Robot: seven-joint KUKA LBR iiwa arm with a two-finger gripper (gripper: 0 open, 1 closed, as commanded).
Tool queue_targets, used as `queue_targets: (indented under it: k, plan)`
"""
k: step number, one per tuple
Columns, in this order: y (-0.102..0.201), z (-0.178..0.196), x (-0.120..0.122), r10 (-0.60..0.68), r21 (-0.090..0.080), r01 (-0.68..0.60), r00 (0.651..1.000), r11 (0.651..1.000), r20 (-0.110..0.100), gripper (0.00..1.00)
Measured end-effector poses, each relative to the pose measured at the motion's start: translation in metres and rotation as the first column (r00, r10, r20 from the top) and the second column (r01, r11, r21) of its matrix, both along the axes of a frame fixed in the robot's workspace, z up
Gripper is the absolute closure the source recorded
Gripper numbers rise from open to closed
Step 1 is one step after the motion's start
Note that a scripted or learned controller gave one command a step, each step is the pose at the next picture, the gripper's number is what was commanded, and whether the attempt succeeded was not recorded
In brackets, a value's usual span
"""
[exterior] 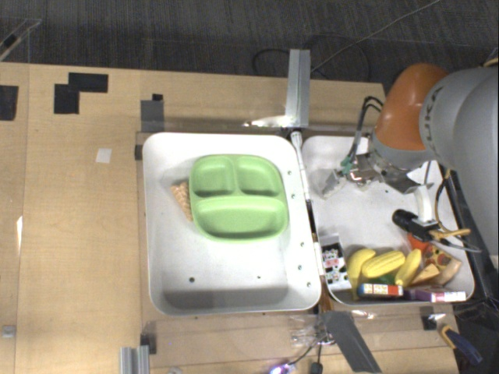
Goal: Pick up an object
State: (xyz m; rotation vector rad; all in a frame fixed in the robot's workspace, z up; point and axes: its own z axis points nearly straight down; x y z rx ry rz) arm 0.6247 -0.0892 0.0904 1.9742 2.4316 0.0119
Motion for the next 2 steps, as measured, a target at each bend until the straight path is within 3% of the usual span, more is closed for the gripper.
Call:
queue_targets:
  k: [1, 2]
  plan:
    - [-0.005, -0.002, 0.045, 0.153, 0.001, -0.153, 0.988, 0.988, -0.012, 0.0]
    - [-0.039, 0.015, 0.045, -0.438, 0.002, 0.438, 0.899, 0.899, -0.006, 0.0]
